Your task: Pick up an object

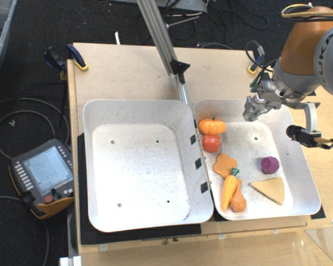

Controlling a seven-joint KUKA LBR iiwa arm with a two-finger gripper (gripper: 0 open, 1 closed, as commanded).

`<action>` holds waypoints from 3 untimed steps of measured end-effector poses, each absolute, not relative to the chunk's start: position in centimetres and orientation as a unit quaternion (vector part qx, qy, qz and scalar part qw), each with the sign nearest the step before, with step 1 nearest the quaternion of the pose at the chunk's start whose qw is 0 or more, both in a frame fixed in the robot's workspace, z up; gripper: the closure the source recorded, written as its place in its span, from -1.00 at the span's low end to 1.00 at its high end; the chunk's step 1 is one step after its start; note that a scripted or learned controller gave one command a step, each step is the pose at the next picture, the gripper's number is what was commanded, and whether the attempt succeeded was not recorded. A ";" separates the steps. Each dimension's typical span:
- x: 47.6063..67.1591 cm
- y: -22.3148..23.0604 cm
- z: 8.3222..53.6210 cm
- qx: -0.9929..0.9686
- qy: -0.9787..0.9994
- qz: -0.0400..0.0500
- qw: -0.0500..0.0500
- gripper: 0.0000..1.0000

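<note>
Nothing is lifted yet. The gripper (252,111) hangs over the right bin (299,204) at its twelve o'clock edge; whether it is open, I cannot tell. The toys lie below: pumpkin (212,127), tomato (211,143), carrot (229,188), purple piece (270,164), cheese wedge (270,190).

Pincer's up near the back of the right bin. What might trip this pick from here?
1. The carrot lies touching the orange piece beside it, so a grab there may catch both or neither.
2. The pumpkin and tomato crowd the bin's left wall, leaving little finger room.
3. The pincer sits over bare floor; descending straight grabs nothing.
</note>
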State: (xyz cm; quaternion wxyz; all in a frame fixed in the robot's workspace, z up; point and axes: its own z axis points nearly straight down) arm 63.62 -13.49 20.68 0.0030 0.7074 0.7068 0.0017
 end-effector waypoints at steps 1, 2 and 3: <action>63.7 -13.5 22.6 0.707 0.708 0.001 0.002 1.00; 64.3 -8.9 23.4 0.704 0.710 0.001 0.001 1.00; 64.9 -3.8 22.4 0.704 0.710 0.000 -0.001 1.00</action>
